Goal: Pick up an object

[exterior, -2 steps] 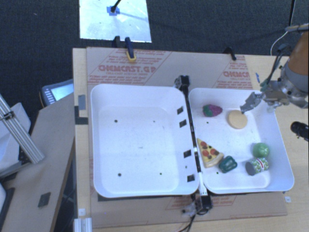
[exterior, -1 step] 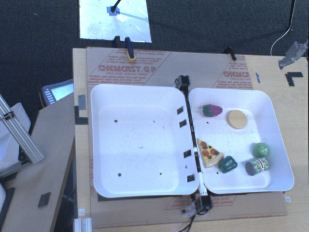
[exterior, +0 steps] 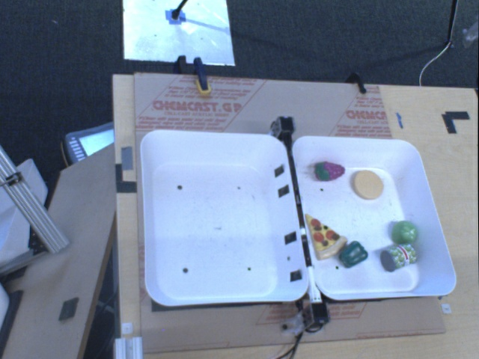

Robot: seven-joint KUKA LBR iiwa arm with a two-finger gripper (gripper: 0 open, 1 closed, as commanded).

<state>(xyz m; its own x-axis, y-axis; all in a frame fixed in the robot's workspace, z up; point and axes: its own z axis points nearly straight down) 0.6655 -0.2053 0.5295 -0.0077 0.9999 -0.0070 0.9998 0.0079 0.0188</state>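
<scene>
Toys sit in the right bin [exterior: 430,200]: pizza slice [exterior: 325,235] (by the divider), tan disc [exterior: 367,185], purple berry [exterior: 328,171], green ball [exterior: 404,232]; gripper state cannot be told.

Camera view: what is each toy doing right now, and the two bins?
Pizza slice: lying flat, by the divider.
Purple toy: resting, apart from the others.
Tan disc: lying flat.
Green ball: resting.
Teal toy: touching the pizza slice.
Small can: on its side.
Right bin: holds all the toys.
Left bin: sits level.
</scene>
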